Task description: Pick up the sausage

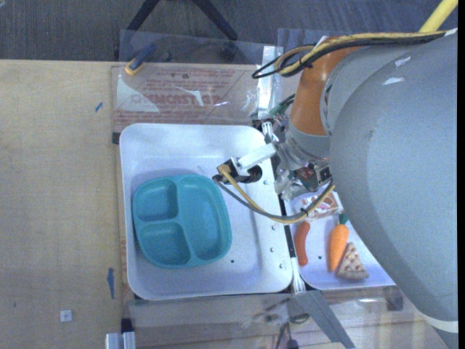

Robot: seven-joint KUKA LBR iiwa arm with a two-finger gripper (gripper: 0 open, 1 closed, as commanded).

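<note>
Near the bins' dividing edge [293,266] lies the sausage [302,243], carrot [338,246] just beside.

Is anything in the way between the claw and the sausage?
Nothing I can see. The sausage lies uncovered at the left edge of the right bin, just below the claw in the picture. The carrot sits beside it, not on top.

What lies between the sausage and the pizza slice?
The carrot lies between the sausage and the pizza slice, seen in the camera view.
</note>
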